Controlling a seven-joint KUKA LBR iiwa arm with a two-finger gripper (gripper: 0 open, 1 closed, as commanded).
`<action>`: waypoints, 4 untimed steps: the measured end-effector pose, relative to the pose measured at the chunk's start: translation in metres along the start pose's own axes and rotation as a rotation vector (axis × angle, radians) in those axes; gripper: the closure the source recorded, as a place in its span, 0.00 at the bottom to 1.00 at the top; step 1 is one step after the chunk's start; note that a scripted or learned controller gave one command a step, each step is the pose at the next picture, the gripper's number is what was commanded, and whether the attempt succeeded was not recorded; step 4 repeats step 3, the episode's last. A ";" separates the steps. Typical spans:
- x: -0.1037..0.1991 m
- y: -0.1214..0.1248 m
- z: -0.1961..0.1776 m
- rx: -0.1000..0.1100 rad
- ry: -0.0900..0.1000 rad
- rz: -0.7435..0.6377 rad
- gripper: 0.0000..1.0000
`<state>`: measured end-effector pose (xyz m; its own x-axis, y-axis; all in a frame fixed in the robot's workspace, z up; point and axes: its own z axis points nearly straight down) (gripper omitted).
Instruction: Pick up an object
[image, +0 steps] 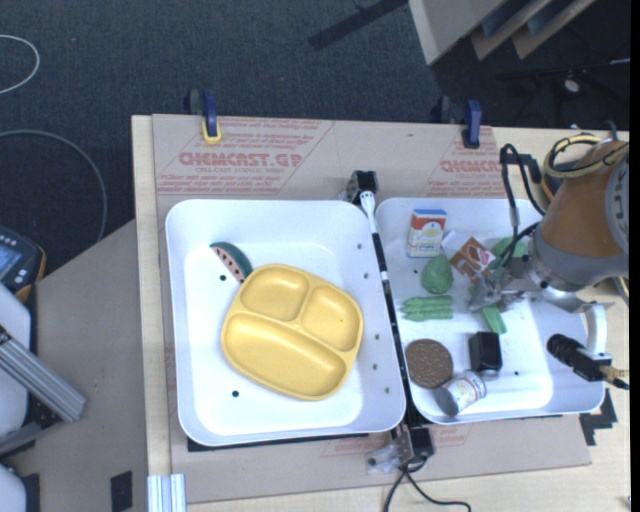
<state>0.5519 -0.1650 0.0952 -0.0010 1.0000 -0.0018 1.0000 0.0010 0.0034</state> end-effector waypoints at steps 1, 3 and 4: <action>0.116 -0.011 -0.095 -0.005 0.005 -0.011 1.00; 0.216 -0.070 -0.148 0.011 0.004 -0.002 1.00; 0.216 -0.070 -0.148 0.011 0.004 -0.002 1.00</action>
